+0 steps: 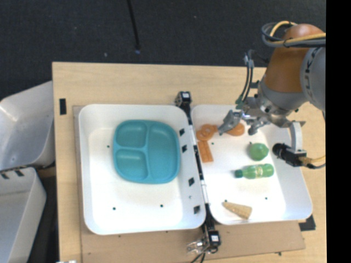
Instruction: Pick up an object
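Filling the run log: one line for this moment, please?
gripper: open, above right bin | nearest: orange piece | held: nothing | teal tray: left bin

Smooth white plastic in both bins (pixel 137 212), faintly glossy. Matt teal plastic for the tray (pixel 147 150) — moulded, sectioned. Pale wood-grain bench (pixel 109 81), matt. Shiny green bottle (pixel 255 172). Orange band (pixel 285 70) glossy — grey metal-looking gripper (pixel 241 122) below.
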`<state>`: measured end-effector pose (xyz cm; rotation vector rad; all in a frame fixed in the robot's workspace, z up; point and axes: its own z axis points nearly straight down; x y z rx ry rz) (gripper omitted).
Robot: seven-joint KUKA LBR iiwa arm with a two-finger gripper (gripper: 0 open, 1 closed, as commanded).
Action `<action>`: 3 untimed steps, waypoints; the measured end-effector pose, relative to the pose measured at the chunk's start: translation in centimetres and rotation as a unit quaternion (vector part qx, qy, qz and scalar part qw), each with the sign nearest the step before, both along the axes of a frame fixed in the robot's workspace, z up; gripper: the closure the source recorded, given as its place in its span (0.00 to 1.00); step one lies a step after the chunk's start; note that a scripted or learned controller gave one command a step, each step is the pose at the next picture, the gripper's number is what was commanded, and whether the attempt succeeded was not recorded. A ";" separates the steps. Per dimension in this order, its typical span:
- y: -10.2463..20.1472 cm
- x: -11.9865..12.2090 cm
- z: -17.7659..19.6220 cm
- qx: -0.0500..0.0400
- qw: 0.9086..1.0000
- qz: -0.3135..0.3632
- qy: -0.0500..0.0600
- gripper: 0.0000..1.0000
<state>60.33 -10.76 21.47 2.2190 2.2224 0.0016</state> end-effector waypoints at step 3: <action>-0.5 0.8 -9.8 -0.001 1.000 -0.004 -0.002 1.00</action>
